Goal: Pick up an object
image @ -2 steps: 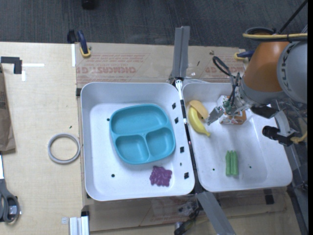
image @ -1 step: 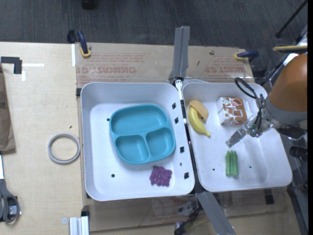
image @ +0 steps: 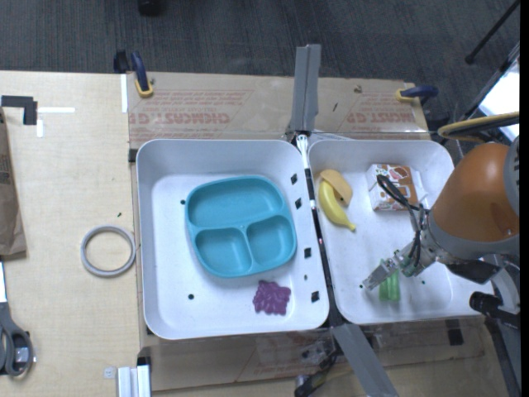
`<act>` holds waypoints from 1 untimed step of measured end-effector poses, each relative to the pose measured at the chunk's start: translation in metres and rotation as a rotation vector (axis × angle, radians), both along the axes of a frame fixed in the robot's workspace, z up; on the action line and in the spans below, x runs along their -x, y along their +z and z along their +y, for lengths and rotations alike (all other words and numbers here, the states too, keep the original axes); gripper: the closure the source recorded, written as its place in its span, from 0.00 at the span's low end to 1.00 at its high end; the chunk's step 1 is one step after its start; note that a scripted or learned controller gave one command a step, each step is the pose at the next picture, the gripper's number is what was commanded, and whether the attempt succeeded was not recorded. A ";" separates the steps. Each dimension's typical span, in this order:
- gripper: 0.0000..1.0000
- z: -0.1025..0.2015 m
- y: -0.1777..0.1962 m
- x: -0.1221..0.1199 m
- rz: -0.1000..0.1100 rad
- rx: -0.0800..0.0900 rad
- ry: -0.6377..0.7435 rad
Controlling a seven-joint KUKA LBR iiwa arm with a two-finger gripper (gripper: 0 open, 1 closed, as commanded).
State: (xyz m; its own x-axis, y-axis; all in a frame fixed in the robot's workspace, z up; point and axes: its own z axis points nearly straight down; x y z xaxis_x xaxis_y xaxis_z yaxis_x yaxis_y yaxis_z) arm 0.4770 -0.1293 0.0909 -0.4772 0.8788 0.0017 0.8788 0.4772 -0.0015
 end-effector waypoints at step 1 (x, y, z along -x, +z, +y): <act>1.00 -0.001 0.009 -0.001 -0.002 0.000 -0.006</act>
State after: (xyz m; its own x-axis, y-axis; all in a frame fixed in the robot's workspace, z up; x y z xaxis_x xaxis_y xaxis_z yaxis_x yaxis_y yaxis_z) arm 0.4778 -0.1302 0.0998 -0.4722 0.8815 0.0011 0.8815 0.4722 0.0003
